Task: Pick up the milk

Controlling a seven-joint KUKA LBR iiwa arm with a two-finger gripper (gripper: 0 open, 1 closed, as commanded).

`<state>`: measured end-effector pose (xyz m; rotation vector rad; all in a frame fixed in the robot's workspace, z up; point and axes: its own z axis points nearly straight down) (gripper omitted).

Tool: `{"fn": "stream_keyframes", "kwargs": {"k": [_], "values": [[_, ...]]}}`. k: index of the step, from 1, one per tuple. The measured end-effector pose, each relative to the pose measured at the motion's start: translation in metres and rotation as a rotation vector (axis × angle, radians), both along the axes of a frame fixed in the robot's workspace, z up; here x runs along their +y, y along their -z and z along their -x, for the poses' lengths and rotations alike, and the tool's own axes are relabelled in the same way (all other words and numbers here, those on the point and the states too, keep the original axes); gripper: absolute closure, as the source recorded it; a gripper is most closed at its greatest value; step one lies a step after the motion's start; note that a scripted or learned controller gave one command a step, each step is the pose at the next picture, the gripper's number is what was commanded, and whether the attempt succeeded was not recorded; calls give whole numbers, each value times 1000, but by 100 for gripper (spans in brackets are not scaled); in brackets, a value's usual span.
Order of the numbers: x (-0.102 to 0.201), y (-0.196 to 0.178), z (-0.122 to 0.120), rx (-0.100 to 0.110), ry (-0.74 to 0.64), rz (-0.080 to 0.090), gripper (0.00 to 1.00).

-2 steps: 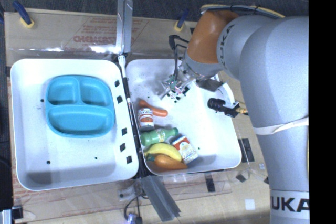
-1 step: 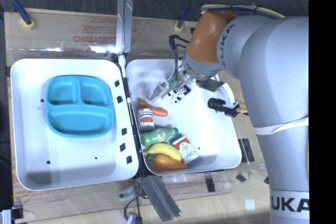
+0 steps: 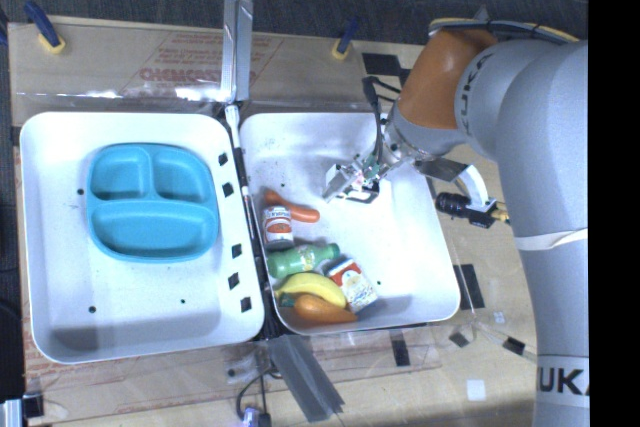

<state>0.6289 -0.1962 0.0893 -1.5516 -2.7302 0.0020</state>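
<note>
While fingers (image 3: pixel 350 181) hang over bare bin floor (image 3: pixel 400 245), opening not readable, milk (image 3: pixel 354 283) sits well apart, wedged against banana (image 3: pixel 312 289) and bottle (image 3: pixel 300 260); grasp may catch neighbours.

The robot arm (image 3: pixel 530 145) was big, round and grey, like a fat smooth pipe. An orange band (image 3: pixel 440 80) wrapped around it near the wrist. White letters "UK" (image 3: pixel 560 380) showed low on its side. A thin pale line ran across the grey part. At its tip sat a small silver gripper (image 3: pixel 350 181), and a black cable curved beside the wrist.
</note>
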Motion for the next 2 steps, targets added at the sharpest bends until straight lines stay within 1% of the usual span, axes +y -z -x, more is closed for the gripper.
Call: {"fn": "stream_keyframes", "kwargs": {"k": [1,2], "values": [[0,-8,-1,0,-4,0,100],[56,-105,28,-2,-1,0,100]]}}
